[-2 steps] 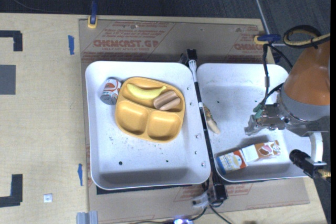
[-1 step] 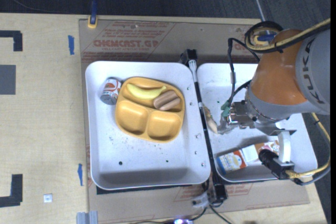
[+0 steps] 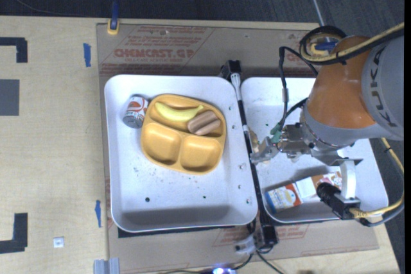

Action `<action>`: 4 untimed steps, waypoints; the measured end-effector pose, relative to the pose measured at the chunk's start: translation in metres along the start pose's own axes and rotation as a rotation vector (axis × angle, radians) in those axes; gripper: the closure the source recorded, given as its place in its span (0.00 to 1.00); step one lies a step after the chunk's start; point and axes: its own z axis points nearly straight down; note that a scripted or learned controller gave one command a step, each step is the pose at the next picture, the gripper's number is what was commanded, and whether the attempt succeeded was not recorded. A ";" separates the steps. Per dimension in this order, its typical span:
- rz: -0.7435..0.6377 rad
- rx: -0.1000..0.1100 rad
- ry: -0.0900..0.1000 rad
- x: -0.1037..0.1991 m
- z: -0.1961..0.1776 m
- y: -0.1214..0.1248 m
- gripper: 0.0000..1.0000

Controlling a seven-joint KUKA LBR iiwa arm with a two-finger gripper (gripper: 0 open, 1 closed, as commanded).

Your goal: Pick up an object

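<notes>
Look at the pincer (image 3: 262,152): it sits low over the left edge of the right bin (image 3: 270,96), right beside the divide between the two bins, with the grey arm and its orange band (image 3: 340,96) rising above and to the right of it. You cannot tell how far the pincer is open, since the small metal parts at its tip blur together, and nothing can be made out between them.

Below and to the right of the pincer, a small carton (image 3: 292,194) with blue, white and orange print lies flat on the floor of the same bin, near the front wall, apart from the pincer.

To the left of the pincer, across the divide, you see the left bin (image 3: 128,202). In it rests a yellow divided tray (image 3: 183,151), well to the pincer's left. A banana (image 3: 176,113) and a brown sausage (image 3: 204,123) lie side by side in the tray's far compartment; the two near compartments hold nothing you can see. A crumpled can (image 3: 135,111) lies against the tray's far left edge, farthest from the pincer.

Both bins stand on a cardboard sheet (image 3: 160,48) on the worktop (image 3: 51,138)
</notes>
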 end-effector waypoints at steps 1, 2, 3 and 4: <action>0.001 0.004 0.000 -0.070 0.022 -0.001 0.00; 0.001 0.002 0.000 -0.109 0.112 -0.001 0.00; 0.002 0.000 -0.001 -0.109 0.103 -0.001 1.00; 0.000 0.001 0.001 -0.028 0.022 0.005 1.00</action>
